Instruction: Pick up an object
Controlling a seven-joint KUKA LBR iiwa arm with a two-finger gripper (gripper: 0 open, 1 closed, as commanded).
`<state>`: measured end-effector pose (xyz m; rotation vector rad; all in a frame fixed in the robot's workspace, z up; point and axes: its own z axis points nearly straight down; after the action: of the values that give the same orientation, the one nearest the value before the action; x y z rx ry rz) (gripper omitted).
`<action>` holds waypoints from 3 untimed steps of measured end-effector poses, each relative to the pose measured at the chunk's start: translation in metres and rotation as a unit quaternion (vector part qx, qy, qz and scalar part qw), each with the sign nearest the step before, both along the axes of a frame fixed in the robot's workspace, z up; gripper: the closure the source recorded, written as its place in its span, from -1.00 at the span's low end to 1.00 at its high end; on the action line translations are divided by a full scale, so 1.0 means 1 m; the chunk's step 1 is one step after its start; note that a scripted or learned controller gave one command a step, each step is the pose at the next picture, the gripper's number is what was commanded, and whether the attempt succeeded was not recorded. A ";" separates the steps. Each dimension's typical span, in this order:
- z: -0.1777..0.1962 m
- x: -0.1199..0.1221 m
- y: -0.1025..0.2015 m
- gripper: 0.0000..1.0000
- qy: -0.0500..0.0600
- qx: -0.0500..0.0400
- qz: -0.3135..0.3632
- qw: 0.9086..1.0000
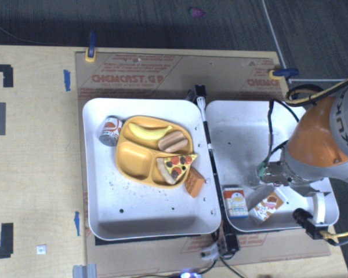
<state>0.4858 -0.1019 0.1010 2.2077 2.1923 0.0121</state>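
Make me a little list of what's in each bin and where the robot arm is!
left bin: yellow tray with banana, hot dog and pizza slice; can beside the tray; orange piece
right bin: two small cartons near the front edge
arm: over the right bin's right side

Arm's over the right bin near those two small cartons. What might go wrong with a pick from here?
1. The two small cartons lie close together near the right bin's front wall, so the tool may nudge one while closing on the other.
2. The tilted carton sits askew, so the grasp could slip off it.
3. Both lie near the wall, which leaves little room for the tool to descend.
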 end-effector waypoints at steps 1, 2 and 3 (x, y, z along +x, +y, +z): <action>0.000 0.000 0.000 -1.00 0.000 0.000 0.000 1.000; -0.011 -0.002 0.005 -1.00 0.003 0.002 0.000 1.000; -0.011 -0.002 0.005 -1.00 0.003 0.002 0.000 1.000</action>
<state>0.4843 -0.0965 0.0900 2.2125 2.1987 0.0104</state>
